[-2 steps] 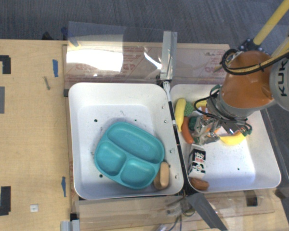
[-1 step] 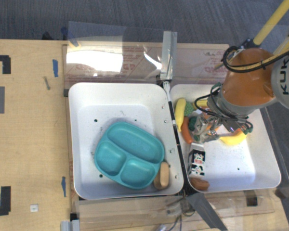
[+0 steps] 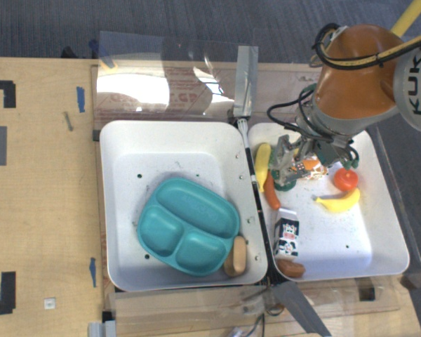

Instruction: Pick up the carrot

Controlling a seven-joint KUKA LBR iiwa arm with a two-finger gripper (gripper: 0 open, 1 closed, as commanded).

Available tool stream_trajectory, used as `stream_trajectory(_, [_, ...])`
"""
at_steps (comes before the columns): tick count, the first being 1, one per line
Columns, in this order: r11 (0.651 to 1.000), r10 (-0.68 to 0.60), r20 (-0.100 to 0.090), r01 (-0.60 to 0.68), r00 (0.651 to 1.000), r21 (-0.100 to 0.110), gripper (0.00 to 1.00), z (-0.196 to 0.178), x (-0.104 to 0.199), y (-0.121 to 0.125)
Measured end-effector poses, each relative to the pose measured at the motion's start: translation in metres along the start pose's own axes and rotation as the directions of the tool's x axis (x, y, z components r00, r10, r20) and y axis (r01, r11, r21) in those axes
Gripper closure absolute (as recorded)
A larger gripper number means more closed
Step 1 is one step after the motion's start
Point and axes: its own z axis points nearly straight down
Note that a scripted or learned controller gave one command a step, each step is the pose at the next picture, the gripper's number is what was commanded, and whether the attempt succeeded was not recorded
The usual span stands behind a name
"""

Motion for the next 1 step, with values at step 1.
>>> stream_trajectory(1, [0.999, 0.035, -0.012, -0.035, 0.999, -0.001, 1.00, 0.0344, -0.0439, -0.0790])
